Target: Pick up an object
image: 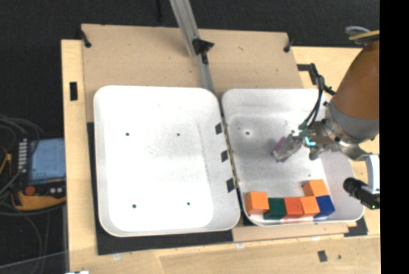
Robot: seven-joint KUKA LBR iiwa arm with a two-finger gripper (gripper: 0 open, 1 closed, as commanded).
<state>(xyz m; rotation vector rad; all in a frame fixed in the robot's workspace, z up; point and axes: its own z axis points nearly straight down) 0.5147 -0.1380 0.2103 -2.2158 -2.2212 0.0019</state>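
Orange, green and blue blocks [291, 205] are lined along the right bin's [255, 106] near wall; the gripper [284, 148] is seen above, whether its jaws are open cannot be told. No writing can be read.

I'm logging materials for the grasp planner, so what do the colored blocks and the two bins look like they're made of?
Blocks: probably painted wood or hard plastic; flat, solid orange, green and blue faces with crisp edges, no shine. Right bin and left bin: likely moulded white plastic, matte, with rounded corners and grey scuffing on the floors.
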